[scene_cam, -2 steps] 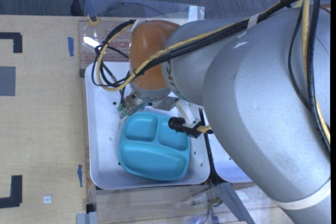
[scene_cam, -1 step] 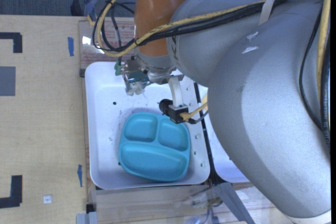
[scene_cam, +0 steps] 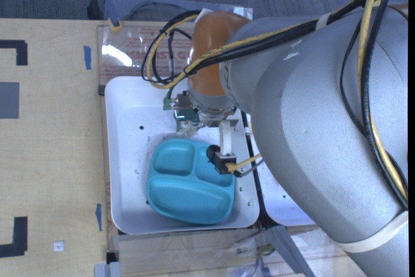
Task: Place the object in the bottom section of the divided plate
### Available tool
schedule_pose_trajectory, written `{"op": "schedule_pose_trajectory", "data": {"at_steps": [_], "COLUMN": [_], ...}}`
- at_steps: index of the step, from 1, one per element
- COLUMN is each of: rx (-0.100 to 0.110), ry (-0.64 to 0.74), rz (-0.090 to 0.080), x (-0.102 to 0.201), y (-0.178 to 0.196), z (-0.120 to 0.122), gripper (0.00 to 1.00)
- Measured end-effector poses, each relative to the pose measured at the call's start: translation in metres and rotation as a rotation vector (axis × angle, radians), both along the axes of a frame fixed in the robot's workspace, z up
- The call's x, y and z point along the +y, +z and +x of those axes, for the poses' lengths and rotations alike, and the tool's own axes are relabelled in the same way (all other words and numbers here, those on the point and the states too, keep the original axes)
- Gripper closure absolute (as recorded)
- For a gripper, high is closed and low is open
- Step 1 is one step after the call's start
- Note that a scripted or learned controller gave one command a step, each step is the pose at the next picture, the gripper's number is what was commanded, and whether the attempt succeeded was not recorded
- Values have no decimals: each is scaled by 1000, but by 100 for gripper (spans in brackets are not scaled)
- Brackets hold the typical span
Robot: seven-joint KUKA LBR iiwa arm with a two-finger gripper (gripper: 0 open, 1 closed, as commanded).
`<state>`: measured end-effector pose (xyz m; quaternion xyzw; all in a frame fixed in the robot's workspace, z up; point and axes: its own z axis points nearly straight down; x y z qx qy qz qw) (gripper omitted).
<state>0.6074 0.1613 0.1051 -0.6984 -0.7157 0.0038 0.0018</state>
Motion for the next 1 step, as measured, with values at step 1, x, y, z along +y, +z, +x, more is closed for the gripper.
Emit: {"op": "schedule_pose_trajectory", "data": {"at_steps": [1], "rx": [-10], "ry": [-45], "rz": [6], "x": [54], "y": [37], "z": [-27], "gripper": [100]}}
